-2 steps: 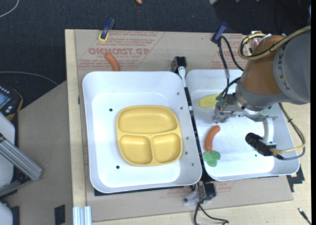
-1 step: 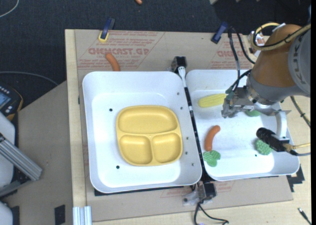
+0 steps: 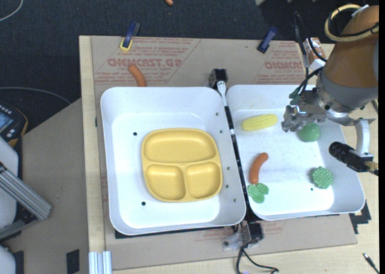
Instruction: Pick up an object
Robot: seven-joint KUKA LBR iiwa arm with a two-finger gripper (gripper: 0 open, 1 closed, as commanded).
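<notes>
Over the right bin [image 3: 361, 197], the gripper [image 3: 299, 119] hangs low beside a round green piece [image 3: 311, 133] that the wrist partly covers; whether it sits between the metal parts or just beside them cannot be made out, nor how wide the pincer stands. Corn [image 3: 259, 122] lies just left of the gripper. A red sausage [image 3: 258, 167] lies mid-bin, a green leafy piece [image 3: 258, 192] touches the front wall, and a green knobbly piece [image 3: 322, 177] rests near the right side. The left bin [image 3: 114, 146] holds a yellow tray [image 3: 181, 164]. The arm is cut off at the right edge.
</notes>
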